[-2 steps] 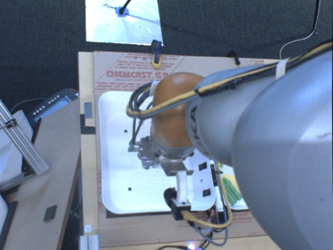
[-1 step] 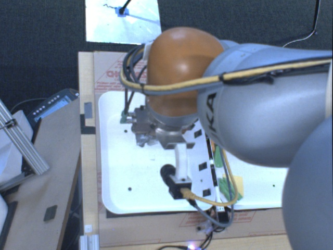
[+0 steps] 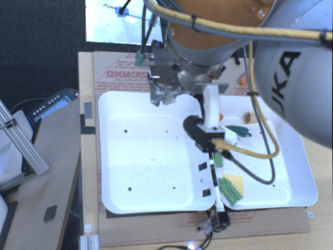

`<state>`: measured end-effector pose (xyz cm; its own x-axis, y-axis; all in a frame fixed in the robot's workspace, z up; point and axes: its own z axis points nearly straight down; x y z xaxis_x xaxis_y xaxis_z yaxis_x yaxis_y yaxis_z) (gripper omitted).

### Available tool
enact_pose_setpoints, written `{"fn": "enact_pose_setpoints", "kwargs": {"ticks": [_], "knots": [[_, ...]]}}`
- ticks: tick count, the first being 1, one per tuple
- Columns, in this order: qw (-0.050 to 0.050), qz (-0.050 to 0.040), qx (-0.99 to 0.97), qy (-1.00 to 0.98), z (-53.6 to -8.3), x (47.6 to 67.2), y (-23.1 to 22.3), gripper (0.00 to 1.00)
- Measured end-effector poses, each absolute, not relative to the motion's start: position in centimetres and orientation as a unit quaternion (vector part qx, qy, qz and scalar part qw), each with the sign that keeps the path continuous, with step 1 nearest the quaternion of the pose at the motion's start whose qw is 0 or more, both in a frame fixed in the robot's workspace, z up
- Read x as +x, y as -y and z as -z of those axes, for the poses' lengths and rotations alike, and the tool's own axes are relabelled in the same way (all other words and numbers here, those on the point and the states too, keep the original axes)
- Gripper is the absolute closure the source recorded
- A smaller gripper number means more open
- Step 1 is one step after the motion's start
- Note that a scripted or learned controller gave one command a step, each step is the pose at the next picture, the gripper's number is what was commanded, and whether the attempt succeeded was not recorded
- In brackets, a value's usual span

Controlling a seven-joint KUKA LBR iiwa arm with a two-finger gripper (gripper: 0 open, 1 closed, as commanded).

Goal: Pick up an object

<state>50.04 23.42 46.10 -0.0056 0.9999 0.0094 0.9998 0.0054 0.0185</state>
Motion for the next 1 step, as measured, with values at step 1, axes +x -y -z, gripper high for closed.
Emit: {"fn": "enact_pose_setpoints", "kwargs": {"ticks": [1], "knots": [[-0.002, 0.0043, 0.707, -0.708, -35.27, 48.49, -23.44, 1.0]]}}
